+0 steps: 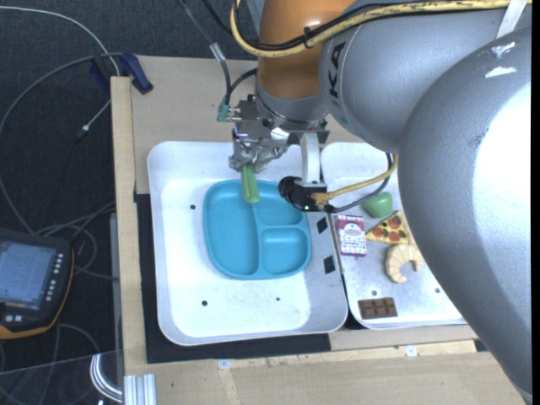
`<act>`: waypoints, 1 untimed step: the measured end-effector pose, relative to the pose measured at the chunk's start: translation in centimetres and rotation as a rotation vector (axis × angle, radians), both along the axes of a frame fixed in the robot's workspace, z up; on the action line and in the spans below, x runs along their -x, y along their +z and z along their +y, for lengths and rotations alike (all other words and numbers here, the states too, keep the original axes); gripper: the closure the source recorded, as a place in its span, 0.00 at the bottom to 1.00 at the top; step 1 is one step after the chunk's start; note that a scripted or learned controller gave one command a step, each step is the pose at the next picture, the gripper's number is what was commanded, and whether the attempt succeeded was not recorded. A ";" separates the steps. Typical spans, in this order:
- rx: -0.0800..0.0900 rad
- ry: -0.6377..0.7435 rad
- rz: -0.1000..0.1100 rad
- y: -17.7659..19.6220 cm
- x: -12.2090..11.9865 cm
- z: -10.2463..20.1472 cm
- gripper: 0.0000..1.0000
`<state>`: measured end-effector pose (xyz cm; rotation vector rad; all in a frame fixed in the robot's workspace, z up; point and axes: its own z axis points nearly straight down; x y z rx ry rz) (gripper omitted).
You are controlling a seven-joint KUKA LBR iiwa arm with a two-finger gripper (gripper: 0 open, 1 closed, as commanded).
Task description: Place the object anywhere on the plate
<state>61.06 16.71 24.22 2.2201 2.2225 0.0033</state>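
camera view looks down on the grey arm (422,125), which reaches in from the right across the two white bins. the left bin (181,302) carries a blue divided plate (253,243); the right bin (422,310) carries a croissant (402,261), a pizza slice (390,229), a green apple-like fruit (379,202), a small pink carton (351,234) and a chocolate bar (377,308). the gripper (250,165) hangs over the plate's far edge, its fingers closed narrowly on a slim green object (251,184) that hangs upright, its lower end just above or touching the large compartment; which, i cannot tell. the step in hand looks like the release. to do it well, i judge the arm should ease down until the piece meets the plate, perhaps shift slightly toward the plate's middle so it falls inside the rim, then open and lift straight up. a long upright piece will likely topple, so a low release matters. the carton bears printing too small to read; pale lettering on the arm is cut off and unreadable.
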 end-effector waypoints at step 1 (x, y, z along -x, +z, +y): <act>0.001 0.000 0.001 -0.1 0.0 0.0 0.00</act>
